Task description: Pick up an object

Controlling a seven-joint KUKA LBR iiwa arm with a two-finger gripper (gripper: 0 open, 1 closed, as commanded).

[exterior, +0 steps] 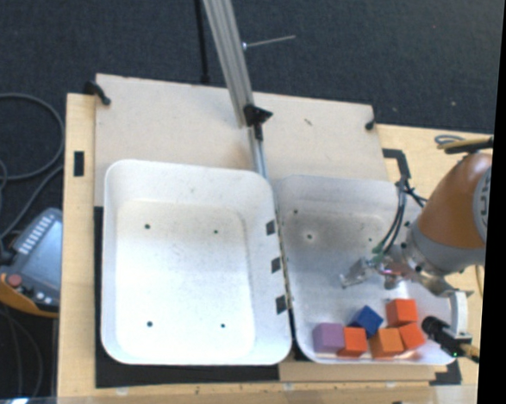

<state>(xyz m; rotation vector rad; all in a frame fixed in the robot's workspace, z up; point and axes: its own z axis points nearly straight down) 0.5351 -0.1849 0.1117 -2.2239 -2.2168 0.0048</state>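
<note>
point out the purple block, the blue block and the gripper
purple block (329,336), camera view, middle of its top face
blue block (367,319), camera view, middle of its top face
gripper (356,274), camera view, between its fingertips

- One fixed camera looks down at a slant from above the bench (225,100).
- Both bins lie left of the gripper (371,272).
</note>
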